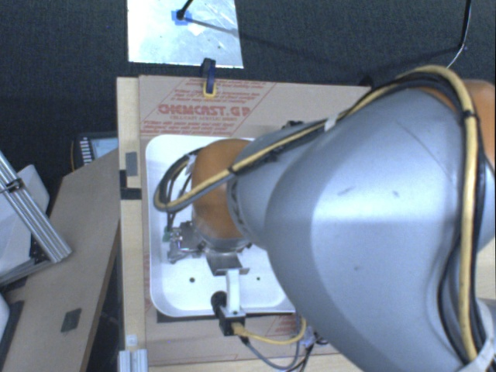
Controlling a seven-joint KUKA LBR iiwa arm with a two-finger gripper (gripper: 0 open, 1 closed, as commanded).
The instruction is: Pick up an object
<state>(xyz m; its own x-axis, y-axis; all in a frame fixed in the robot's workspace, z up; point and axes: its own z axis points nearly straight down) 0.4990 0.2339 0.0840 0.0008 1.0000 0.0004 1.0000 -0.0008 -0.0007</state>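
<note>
Grey arm (372, 208) with orange band (211, 178), wrist down inside white bin (177, 294).

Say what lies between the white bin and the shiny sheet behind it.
Brown board with red print, a small black-and-yellow clip at its far edge, seen in the camera view.

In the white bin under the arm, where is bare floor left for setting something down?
Two patches of the white bin are free: a narrow strip along its left wall, beside the yellow cable loop, and its lower-left corner. The centre and right are crowded, because the grey arm covers them.
</note>
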